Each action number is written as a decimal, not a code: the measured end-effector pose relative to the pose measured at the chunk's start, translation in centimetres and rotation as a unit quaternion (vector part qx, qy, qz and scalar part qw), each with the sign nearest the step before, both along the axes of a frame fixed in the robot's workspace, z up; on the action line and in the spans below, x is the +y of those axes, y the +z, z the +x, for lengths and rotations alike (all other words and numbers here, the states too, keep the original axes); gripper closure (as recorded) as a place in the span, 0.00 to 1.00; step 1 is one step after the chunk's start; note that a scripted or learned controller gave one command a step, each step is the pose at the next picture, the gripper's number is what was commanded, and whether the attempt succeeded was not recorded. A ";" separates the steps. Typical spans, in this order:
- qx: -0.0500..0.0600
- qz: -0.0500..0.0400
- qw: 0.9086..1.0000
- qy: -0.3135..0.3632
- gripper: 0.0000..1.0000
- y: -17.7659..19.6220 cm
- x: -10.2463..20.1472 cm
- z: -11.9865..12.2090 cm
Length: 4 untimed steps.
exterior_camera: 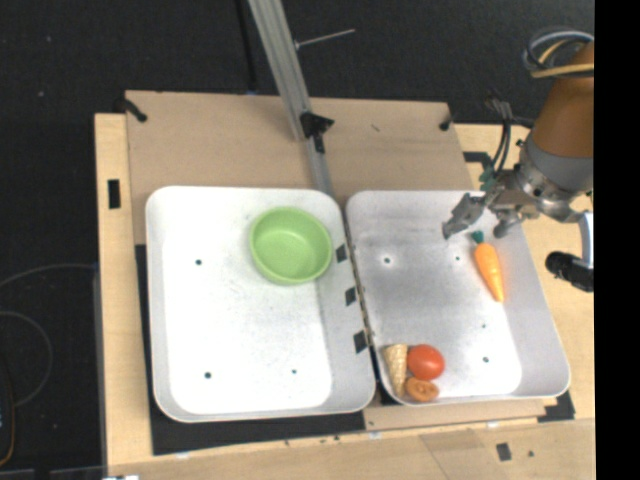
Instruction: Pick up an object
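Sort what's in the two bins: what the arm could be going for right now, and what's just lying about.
Likely in play:
gripper, over the right bin's far right corner
toy carrot, just below the gripper

Lying about:
green bowl in the left bin
red tomato, cone-shaped piece and small orange-brown piece, clustered at the right bin's near edge

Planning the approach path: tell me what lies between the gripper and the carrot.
In the camera view, nothing lies between the gripper and the carrot; a short bare stretch of the right bin floor separates them, the carrot just below the fingers.
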State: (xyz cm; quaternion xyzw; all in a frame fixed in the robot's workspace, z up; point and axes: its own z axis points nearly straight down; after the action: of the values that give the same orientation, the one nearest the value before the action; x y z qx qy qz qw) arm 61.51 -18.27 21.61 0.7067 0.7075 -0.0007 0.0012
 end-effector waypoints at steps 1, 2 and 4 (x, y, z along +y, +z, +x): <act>0.002 0.000 1.000 0.001 0.00 -5.4 -0.1 1.0; 0.001 0.000 1.000 0.002 0.00 -10.0 0.5 1.4; -0.004 0.001 1.000 0.003 1.00 -2.4 0.7 1.1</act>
State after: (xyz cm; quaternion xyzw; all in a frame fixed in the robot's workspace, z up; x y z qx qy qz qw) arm 62.59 -17.59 19.20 0.7049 0.7093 0.0024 0.0032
